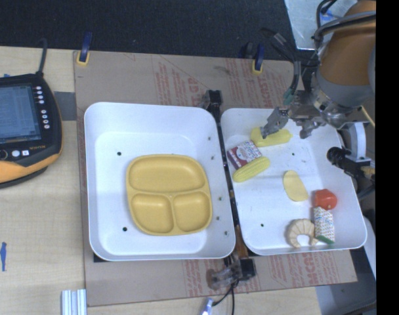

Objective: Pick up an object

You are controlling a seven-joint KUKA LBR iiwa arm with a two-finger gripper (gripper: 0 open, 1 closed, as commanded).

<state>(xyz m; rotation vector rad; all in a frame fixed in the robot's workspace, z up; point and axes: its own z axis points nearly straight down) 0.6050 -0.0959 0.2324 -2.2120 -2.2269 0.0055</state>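
Nearest us, along the bottom of the camera view, we see a wooden bench [29,241] covered in the middle by a sheet of brown cardboard [153,77], with a small cable connector [229,274] poking out below the gap between the two bins. On the cardboard sit the left bin [107,120], which holds a yellow divided tray [168,193], and the right bin [265,235]. At the right bin's near corner we find a croissant-shaped toy [300,231] touching a small patterned packet [323,224], with a red tomato-like piece [325,198] just behind them. A pale yellow oval piece [294,186] lies near the middle; further left a corn cob [251,169] touches a red-and-white packet [244,153]. Beyond those, a yellow block [272,137] lies near the bin's far wall, and the gripper [291,127] hangs directly over it, fingers spread apart, one finger [275,121] touching the block's top. Nothing is clamped between them. Far left, a teach pendant [19,126] rests on the bench, and blue clamps [84,48] pin the cardboard's far edge before a dark floor [153,12].
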